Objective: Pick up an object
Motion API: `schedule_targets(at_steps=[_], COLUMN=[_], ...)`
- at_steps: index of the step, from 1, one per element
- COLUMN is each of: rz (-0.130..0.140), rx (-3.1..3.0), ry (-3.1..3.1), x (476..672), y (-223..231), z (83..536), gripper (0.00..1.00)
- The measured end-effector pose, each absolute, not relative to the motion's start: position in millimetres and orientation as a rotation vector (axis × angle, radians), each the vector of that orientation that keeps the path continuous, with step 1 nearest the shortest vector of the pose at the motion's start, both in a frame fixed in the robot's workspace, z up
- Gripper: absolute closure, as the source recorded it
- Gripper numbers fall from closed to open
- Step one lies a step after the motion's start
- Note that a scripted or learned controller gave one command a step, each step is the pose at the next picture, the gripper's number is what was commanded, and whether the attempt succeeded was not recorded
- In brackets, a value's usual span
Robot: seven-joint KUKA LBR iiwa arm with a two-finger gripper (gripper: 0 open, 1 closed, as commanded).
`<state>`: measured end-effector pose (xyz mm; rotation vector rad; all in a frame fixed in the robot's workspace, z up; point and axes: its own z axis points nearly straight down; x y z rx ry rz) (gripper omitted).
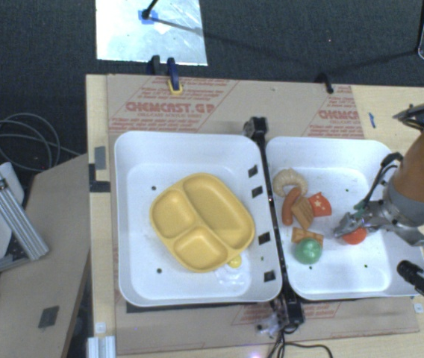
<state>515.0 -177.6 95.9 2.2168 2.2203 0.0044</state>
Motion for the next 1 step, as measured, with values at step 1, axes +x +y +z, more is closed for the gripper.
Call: schedule_targets(at_steps=[1], rz=[0.016], rx=[2.2], ry=[2.233], x=[548.2], y=[-60.9], z=[190.3], gripper=[1.0])
